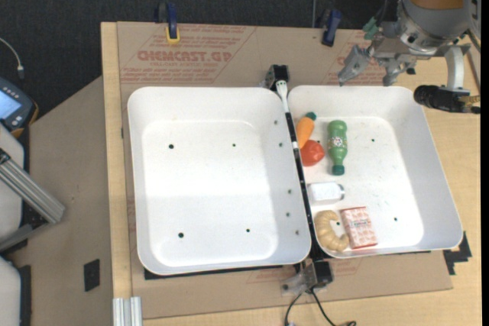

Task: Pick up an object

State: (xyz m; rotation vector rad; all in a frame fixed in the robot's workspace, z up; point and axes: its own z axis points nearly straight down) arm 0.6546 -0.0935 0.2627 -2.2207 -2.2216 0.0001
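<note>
The likeliest pick is the green bottle (337, 142), lying flat in the upper left part of the right bin (428, 164), its long axis running nearly straight up and down the frame. Just to its left lie an orange carrot (306, 128), tilted, and below that a red piece (312, 154) that looks like a tomato or pepper; these two touch or nearly touch each other. Lower in the frame a small white block (325, 192) sits by the bin's left wall. Lower again a tan pastry-like piece (330, 231) lies against a red-and-white packet (358, 228); the packet's printing is too small to read.

The gripper (376, 69) hangs at the upper right of the frame, over the right bin's far rim, jaws spread apart with nothing between them. The bottle lies down and to the left of the jaws, well apart from them. By my judgement, the coming move calls for travel toward the frame's centre, then a descent with the jaws closing across the bottle's short width.

The left bin (153, 164) sits beside the right one. Both rest on a cardboard sheet (229, 50) on the desk (466, 133), printed in red with what reads as "CHEMCAST GP" at upper left.
</note>
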